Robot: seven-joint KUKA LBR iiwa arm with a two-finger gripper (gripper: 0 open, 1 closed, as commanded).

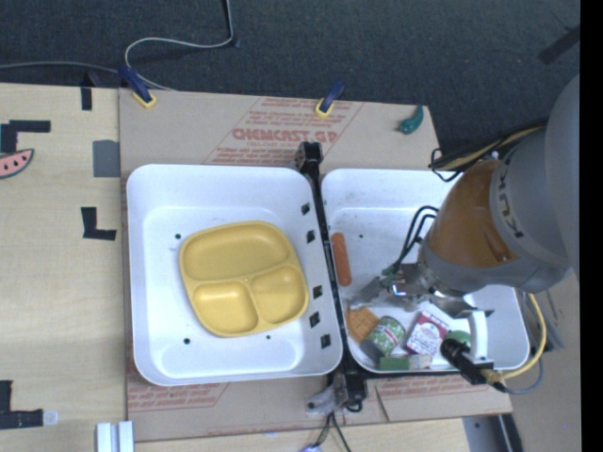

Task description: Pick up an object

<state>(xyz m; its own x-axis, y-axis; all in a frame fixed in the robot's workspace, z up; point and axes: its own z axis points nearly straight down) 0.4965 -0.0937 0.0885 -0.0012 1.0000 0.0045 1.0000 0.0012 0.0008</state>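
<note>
The surface (57, 252) is carrying two white bins side by side on a cardboard sheet. The left bin (155, 281) is holding a yellow divided plate (243, 277). The arm (490, 224), grey with an orange band, is reaching in from the right and hanging low over the right bin (377, 191). Its end effector (394, 284) is sitting among the clutter at the bin's near end; whether it is released or clenched I cannot tell. Likeliest targets: a green can (382, 335) and a red-and-white packet (429, 334), lying just toward the near edge from the end effector, touching each other. An orange waffle-like piece (361, 322) is lying just left of the can. A hot-dog-like sausage (341, 258), long axis running along the divider, is resting to the end effector's left, near it.
</note>
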